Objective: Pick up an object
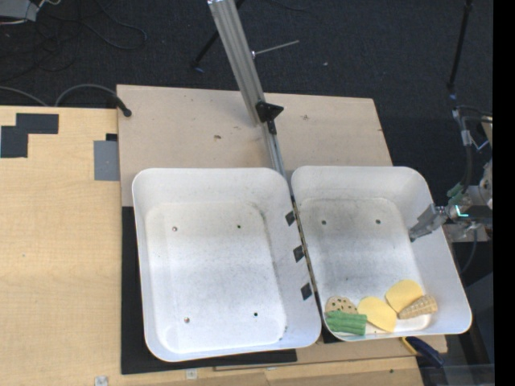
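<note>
My hand (426,223) hovers at the right bin's (354,187) right rim; I cannot tell its state. Yellow pieces (392,304), a green piece (348,322) and a cookie (340,305) crowd the near corner.

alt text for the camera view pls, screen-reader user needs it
Two shallow white bins sit side by side on a bench; the right bin holds a small cluster at its near corner: a green piece, a brown spotted cookie, two yellow pieces and a tan wedge. The gripper hangs at that bin's right rim, away from the cluster.
</note>
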`<state>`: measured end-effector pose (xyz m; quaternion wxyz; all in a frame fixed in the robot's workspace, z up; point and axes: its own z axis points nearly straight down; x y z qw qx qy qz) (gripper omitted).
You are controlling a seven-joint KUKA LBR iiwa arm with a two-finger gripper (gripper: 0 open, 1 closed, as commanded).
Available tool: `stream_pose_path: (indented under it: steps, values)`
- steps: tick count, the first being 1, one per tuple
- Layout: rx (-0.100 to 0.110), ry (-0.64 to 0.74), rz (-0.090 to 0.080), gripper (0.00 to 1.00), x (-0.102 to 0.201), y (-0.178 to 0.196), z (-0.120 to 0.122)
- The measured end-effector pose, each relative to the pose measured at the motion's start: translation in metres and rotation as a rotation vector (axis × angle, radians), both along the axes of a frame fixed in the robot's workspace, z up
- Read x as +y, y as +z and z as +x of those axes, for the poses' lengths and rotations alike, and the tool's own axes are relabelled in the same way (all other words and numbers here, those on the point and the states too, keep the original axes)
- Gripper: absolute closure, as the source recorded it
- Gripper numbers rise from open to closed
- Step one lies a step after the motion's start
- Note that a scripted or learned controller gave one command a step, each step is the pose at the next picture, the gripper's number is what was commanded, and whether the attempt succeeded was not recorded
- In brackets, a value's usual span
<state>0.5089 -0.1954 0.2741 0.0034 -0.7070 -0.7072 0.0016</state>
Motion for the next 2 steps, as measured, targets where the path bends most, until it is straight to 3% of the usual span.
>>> stream_pose_path:
  steps: [1, 2]
  values:
    - [-0.005, -0.002, -0.001, 0.0, 0.0, 0.002, 0.001]
    - [0.0, 0.0, 0.0, 0.0, 0.0, -0.044, -0.007]
